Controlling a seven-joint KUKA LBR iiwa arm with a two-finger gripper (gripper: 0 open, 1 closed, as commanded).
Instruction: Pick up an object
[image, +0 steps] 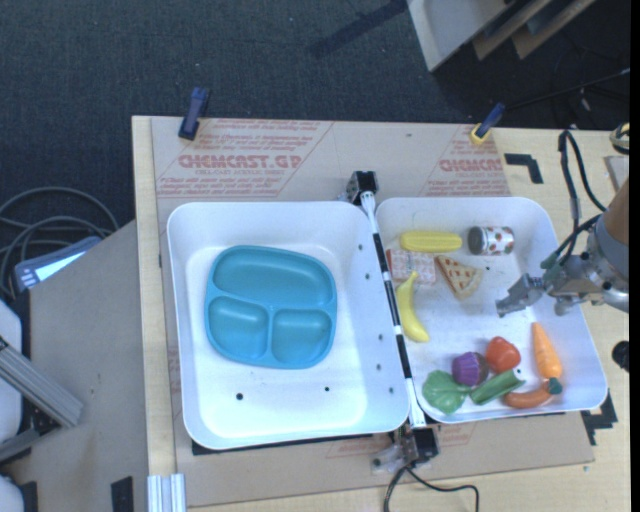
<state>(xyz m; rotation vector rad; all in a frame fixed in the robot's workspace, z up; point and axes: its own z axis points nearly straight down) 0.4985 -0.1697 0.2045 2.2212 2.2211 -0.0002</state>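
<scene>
The gripper (520, 296) sits low over the right bin (572, 250), above a bare patch of floor between the pizza slice (459, 275) and the carrot (545, 350). Whether its claw is wide or narrow cannot be told — the fingers are too small and blurred to read — and nothing is visible between them.

No object is yet picked; all candidates lie in the right bin. The nearest are the carrot, just below the gripper, and the pizza slice to its left. In my judgement the carrot is the sounder target: it lies apart from its neighbours along most of its length, so the fingers could straddle it across the narrow axis. The cluster at the bin's lower edge (tightly packed) invites a fouled grasp. The can (491, 239), lying on its side, may roll.

Count, right bin:
- yellow corn cob (431, 241) — one
- banana (409, 310) — one
- can — one
- pizza slice — one
- carrot — one
- red pepper (502, 354) — one
- purple item (466, 368) — one
- green leafy piece (442, 391) — one
- green pod (496, 386) — one
- orange sausage-like piece (527, 399) — one

Left bin (190, 300): one blue divided plate (270, 305), three compartments.
</scene>
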